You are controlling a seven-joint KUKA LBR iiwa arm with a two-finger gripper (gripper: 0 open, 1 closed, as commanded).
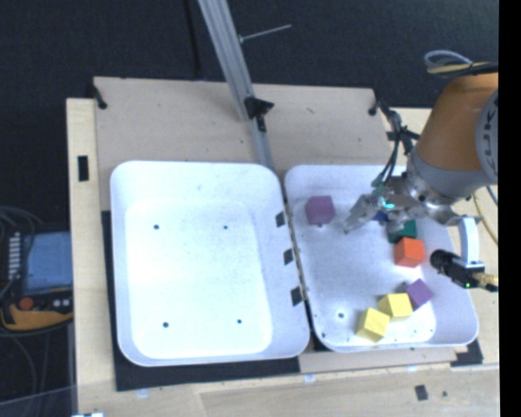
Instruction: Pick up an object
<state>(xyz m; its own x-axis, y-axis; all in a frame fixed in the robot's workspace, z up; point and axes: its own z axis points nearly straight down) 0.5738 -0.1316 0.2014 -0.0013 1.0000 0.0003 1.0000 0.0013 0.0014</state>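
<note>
Yellow blocks (385, 314) lie lower right, purple block (319, 209) at right bin (330, 259) upper left | my gripper (363, 215) hangs just right of purple block, grip state cannot be told | advice: centre over purple block, descend straight, close squarely.

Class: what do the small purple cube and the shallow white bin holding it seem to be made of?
Small purple cube: probably foam or painted wood, matte, with no glints; the picture leaves it open. Shallow white bin: likely moulded plastic, judging by its smooth rounded corners and soft sheen.
</note>
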